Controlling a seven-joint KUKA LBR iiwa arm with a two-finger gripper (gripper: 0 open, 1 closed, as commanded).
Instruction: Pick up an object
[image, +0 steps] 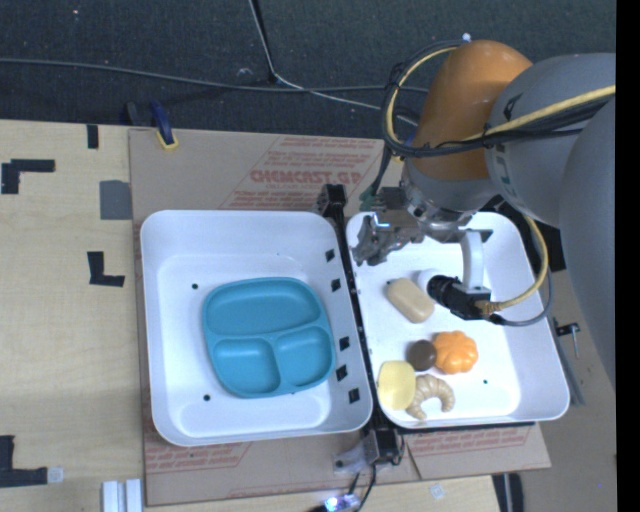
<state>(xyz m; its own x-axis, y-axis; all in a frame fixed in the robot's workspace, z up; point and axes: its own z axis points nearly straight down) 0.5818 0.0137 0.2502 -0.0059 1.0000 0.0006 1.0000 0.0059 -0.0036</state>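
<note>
The gripper (373, 238) is seen low over the far left corner of the right bin (535, 395), just beside the divider between the two bins. Whether it is released or clenched cannot be told, and nothing is seen grasped in it.

Nearest to the gripper, a little toward the near side and to its right, a beige bread roll (410, 299) lies on the bin floor. Farther toward the near edge, a brown round piece (422, 354) is found touching an orange pumpkin-shaped toy (456, 351). Beyond these, close to the near rim, a pale yellow piece (395, 384) and a tan croissant (434, 396) lie against each other.

To the gripper's left, across the divider, a blue sectioned plate (267, 334) rests in the left bin (165, 300).
</note>
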